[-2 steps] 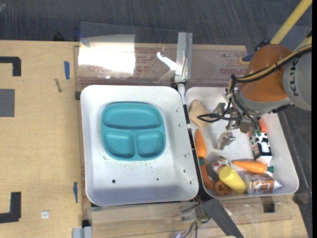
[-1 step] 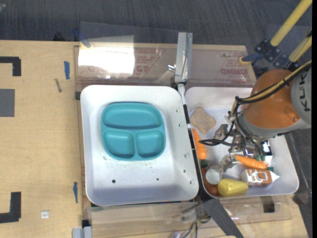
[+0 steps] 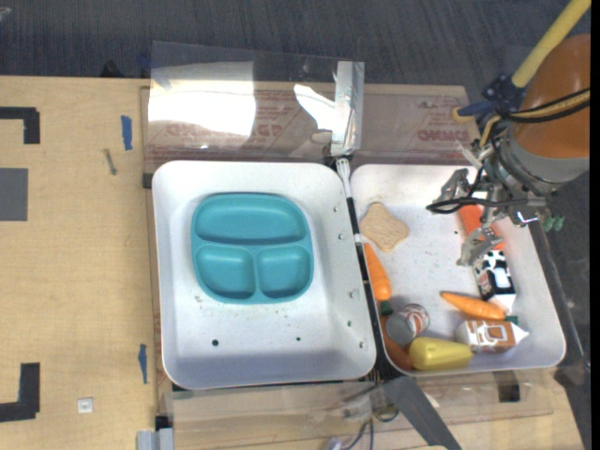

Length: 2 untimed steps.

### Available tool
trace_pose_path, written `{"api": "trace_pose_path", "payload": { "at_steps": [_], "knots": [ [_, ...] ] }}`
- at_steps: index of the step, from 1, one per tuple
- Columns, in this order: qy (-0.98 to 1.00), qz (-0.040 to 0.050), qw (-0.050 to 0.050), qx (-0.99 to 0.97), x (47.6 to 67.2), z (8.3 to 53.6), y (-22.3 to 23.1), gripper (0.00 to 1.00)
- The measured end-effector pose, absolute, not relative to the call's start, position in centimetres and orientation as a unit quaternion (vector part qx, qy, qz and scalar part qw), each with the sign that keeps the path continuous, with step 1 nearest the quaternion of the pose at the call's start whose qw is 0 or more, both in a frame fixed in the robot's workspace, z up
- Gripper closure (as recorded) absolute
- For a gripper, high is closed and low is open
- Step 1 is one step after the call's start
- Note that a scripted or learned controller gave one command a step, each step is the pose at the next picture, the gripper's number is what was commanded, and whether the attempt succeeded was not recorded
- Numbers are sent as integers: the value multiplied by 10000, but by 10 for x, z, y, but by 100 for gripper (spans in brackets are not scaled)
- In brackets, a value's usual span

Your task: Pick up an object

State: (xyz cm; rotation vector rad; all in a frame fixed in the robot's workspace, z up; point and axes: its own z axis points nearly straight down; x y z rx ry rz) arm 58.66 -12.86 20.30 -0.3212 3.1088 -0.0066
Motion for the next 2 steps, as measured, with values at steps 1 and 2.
{"api": "trace_pose_path", "payload": {
  "at_steps": [1,2],
  "knots": [
    [9850,5,96,-1723,616,106,-206,0],
    [9718,65,77,-2356,601,90,-209,0]
  ]
}}
